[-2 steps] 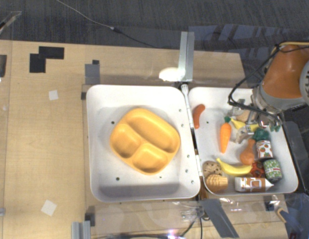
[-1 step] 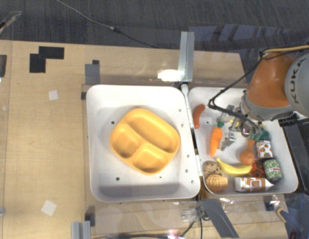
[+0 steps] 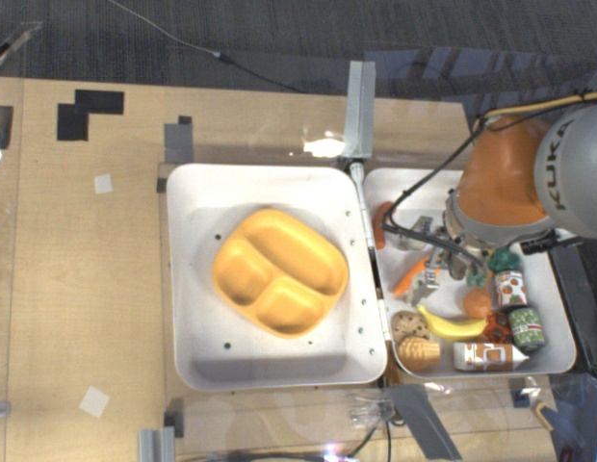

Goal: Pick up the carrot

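Nearest the camera in the right bin (image 3: 566,354), a row of food lies along the near wall: a bread roll (image 3: 419,353), a small carton (image 3: 488,356) lying on its side, and a can (image 3: 527,326) at the right. Just beyond them sit a cookie (image 3: 407,324), a banana (image 3: 453,325) and an orange fruit (image 3: 478,303), with a second can (image 3: 510,288) beside it. The carrot (image 3: 408,278) lies tilted near the bin's left wall, just past the banana. The gripper (image 3: 433,275) hangs just right of the carrot, very close; I cannot tell its finger position. Further back rises the grey and orange arm (image 3: 510,181). The left bin (image 3: 183,287) holds a yellow divided plate (image 3: 279,270).
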